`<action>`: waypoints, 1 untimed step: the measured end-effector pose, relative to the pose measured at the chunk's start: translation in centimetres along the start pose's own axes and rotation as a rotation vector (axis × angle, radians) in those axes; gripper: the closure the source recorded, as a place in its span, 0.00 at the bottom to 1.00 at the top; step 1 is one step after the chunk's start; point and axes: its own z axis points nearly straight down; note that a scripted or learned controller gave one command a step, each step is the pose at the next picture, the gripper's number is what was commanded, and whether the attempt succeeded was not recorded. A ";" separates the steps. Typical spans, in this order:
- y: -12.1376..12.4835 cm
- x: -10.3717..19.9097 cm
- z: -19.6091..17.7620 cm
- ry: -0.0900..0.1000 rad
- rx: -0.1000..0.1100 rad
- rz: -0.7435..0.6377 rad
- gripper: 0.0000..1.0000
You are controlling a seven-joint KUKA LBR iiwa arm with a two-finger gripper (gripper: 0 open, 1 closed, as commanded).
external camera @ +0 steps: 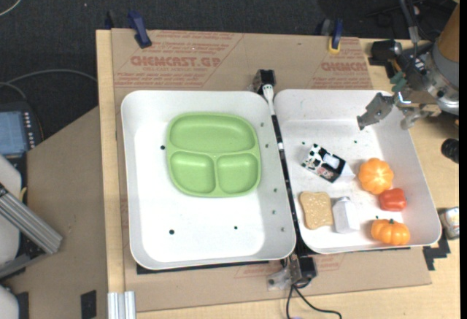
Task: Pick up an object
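Two shallow white bins on the tabletop; my hand (385, 110) hangs over the upper-right corner of the right bin (321, 109), carrying nothing. Can't tell how the fingers stand from this angle, too small and blurred.

Candidate objects all sit below my hand, toward the bin's lower half. Nearest is a round orange pumpkin-like toy (376, 176), roughly straight below. Just past it, a small red pepper-shaped toy (392, 199), then a second, smaller orange pumpkin toy (390, 231) by the bin's lower rim. Down and to the left: a black-and-white patterned block (323, 163), a tan slice of toy bread (316, 210), and a small pale grey block (344, 214) touching or just beside the bread.

Left bin (146, 186), well to the left, holds a green three-compartment plastic plate (214, 154).

Step, as I read it: approach, no target reached. Next move calls for travel toward the larger pumpkin, the closest and clear of neighbours, then descent.
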 end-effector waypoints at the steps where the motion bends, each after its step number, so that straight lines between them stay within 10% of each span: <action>1: -7.3 7.0 2.2 0.005 0.010 -0.005 0.00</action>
